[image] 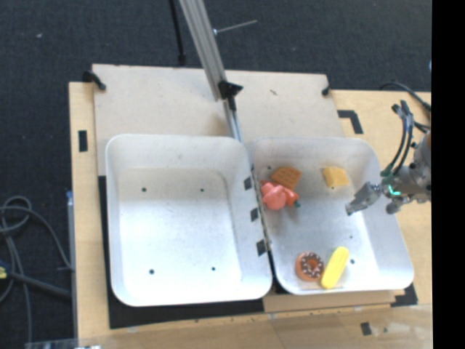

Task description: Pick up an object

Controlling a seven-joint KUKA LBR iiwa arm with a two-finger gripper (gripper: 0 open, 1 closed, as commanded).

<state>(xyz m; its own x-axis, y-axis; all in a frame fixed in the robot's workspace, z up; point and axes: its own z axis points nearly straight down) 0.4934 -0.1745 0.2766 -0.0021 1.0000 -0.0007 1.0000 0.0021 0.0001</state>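
The right bin (378,257) holds several small objects. An orange-brown waffle-like piece (286,175) and a pink toy (275,195) lie touching near its left wall. At the back sits a yellow block (334,177). A chocolate doughnut (309,266) and a long yellow piece (334,267) lie side by side at the front. My gripper (378,202) hangs over the bin's right rim, open, with nothing between its fingers. It is to the right of the yellow block and apart from every object.
The left bin (182,217) stands beside the right one, sharing a clipped middle wall. A slanted metal pole (207,42) rises from behind the bins. Cables (403,133) trail near the arm at the right edge.
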